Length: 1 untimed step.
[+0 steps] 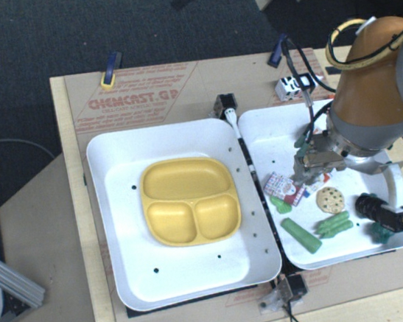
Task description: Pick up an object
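Nearest me in the right bin (273,143) lie a green block (301,234) and, just beside it, a green pod (334,226). A little farther back sits a round speckled cookie (330,199), and left of that a crinkled red-and-white packet (282,187).

The gripper (311,171) hangs low over the gap between packet and cookie, close above both. From up here the wrist hides its tips, so I cannot tell whether it is open or closed, and I see nothing that is clearly held. My guess is that the packet is the target, as it sits closest under the tool.

The packet is flat and slippery-looking, so a closing grip may skid off it or only pinch a loose corner. The cookie lies so near that a slightly off descent could nudge it or trap both at once. Coming down too hard would jam the tool against the bin floor.

In the left bin (118,205) a yellow divided plate (190,199) sits well apart from all this. Beyond it the bench (75,107) runs on, and the arm (372,80) reaches in over the right bin's far corner.
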### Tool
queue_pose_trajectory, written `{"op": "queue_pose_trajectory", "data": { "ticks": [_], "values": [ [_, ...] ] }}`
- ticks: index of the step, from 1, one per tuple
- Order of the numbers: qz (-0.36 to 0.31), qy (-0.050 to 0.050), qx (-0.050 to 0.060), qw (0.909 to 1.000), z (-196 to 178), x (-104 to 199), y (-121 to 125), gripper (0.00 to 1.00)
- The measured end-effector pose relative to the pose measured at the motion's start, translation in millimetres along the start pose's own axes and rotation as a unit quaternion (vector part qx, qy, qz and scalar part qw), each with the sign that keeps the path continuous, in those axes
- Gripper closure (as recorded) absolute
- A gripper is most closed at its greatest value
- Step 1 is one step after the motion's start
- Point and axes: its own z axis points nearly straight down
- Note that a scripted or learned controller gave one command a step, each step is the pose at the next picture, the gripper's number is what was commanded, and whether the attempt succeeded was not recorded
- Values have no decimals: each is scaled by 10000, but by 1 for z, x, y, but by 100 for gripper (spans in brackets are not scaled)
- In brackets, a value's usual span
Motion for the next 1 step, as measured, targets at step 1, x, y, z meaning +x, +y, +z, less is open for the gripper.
{"op": "queue_pose_trajectory", "data": {
  "ticks": [1],
  "values": [
    [1,-4,8,10000,13,52,4,100]
  ]
}}
